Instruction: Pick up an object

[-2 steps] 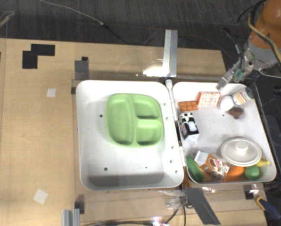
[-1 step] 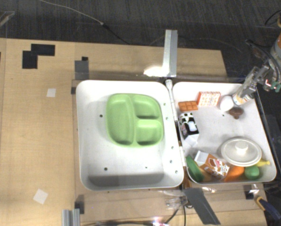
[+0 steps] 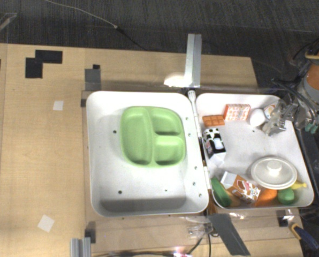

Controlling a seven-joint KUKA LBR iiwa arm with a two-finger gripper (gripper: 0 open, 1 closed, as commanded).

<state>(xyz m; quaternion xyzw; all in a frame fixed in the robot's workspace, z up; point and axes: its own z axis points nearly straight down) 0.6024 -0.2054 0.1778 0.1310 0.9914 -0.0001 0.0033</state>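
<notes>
Two shallow white bins sit side by side on a pale wooden bench [image 3: 36, 159]. The left bin [image 3: 103, 191] holds a green divided tray [image 3: 151, 135], lying near the bin's centre and well apart from its walls. The right bin [image 3: 240, 143] is crowded. At its far edge lie a small orange block [image 3: 213, 120] and, just to its right, an orange-and-white patterned packet [image 3: 237, 112]; a black-and-white box [image 3: 215, 142] rests near the dividing wall. Along the near edge, from left to right, are a dark green vegetable-shaped piece [image 3: 220, 193], a printed snack packet [image 3: 244, 189], an orange piece [image 3: 265, 195], a green round item [image 3: 287, 196] and a yellow item [image 3: 299, 186], all packed close together. A white round lidded dish [image 3: 273, 172] sits just beyond them, touching or overlapping the group. The gripper [image 3: 276, 123] hangs at the bin's far right corner, just beside a white rounded object [image 3: 256, 117]; whether its fingers are parted or closed cannot be told, and nothing is visibly held between them. An upright metal post [image 3: 194, 60] stands beyond the bins' shared wall.
</notes>
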